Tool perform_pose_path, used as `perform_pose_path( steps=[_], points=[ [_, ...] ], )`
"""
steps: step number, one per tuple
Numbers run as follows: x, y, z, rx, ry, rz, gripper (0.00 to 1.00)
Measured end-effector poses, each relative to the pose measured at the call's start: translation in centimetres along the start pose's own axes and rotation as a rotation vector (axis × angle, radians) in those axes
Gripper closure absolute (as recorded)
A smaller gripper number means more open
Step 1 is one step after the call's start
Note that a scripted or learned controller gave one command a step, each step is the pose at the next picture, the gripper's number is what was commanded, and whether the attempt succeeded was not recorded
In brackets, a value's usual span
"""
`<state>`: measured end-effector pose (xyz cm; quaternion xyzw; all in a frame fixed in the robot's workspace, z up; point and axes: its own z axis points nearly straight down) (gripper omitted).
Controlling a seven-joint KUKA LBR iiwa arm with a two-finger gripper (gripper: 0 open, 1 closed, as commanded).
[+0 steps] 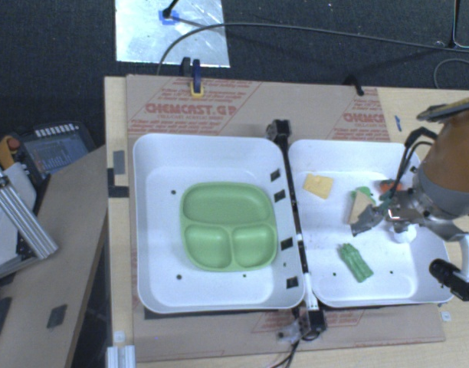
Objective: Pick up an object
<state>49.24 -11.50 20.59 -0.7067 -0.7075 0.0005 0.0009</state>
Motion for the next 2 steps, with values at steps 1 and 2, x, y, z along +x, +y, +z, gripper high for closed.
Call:
perform_pose_path(
  steps=[1,2],
  points=[
    [-0.6,0.2,4.4,0.001,0.0,0.0,0.0],
    [-1.1,0.0,8.7,0.001,0.0,0.0,0.0]
  ],
)
